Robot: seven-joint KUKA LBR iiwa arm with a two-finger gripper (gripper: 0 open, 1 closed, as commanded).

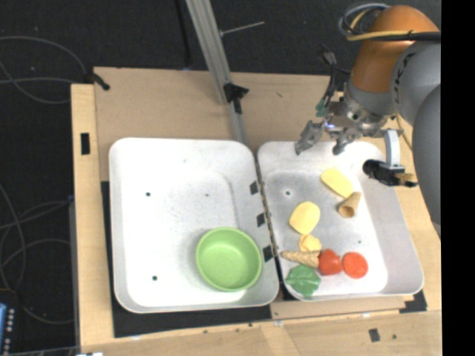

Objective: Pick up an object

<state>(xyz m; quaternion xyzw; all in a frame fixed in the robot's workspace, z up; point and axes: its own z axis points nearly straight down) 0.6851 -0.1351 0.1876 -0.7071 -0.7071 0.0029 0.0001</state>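
Camera view: tool (320, 142) open, fingers spread, holding nothing, above right bin's (401, 232) far edge. Yellow piece (337, 182) lies near below it; other toy foods cluster at that bin's near edge. Green bowl (228, 258) in left bin (159, 180).

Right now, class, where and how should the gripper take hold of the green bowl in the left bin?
Probably grip the green bowl by its rim on the far-left side, one finger inside and one outside, coming straight down. It sits upright and open, and that side lies away from the bin wall.
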